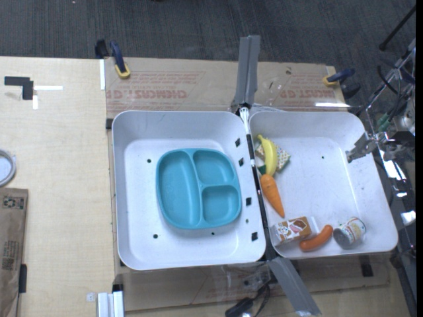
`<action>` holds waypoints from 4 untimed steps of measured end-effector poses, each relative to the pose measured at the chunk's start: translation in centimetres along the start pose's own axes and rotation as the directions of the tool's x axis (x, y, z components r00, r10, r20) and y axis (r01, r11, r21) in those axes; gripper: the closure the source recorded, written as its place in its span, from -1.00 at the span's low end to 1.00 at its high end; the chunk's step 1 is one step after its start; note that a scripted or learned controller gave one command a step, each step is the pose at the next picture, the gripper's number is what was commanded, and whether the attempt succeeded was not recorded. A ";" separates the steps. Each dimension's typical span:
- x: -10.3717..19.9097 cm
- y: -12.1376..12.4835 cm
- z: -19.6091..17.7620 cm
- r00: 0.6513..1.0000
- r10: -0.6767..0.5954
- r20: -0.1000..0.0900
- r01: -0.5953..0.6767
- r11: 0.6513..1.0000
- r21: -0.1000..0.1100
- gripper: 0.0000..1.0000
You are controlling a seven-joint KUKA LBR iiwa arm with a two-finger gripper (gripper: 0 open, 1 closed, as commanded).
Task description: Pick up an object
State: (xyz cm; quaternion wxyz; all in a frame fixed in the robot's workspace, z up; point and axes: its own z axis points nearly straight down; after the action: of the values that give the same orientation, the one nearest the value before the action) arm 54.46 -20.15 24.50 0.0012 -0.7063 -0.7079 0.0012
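Observation:
The right bin (330,177) holds several small items. A yellow banana (268,152) lies at its upper left, on a pale speckled piece (283,158). Just below, an orange carrot (272,194) lies along the left wall. Along the front edge lie a small brown and white carton (292,229), an orange-red sausage (316,239) and a silver can (349,232) on its side. A blue three-compartment plate (198,188) lies in the middle of the left bin (132,177), with nothing in it.
A metal bracket (362,148) and dark rigging stand at the right bin's right rim. Grey bars (248,71) run between the bins at back and front. Clamps (119,59) hold the cardboard behind. A tape roll (4,169) and a brown bag (12,240) lie far left.

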 end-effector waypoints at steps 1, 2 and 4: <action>-1.4 -4.6 14.3 1.000 0.026 -0.013 -0.026 1.000 0.008 -1.00; 2.3 -6.7 15.4 0.997 0.071 -0.001 -0.071 0.997 0.000 -1.00; 4.3 -6.6 14.5 0.999 0.035 -0.001 -0.035 0.999 -0.002 1.00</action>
State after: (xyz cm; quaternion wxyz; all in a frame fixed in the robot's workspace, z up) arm 47.76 -15.85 9.98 0.0007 -0.7187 -0.6953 0.0004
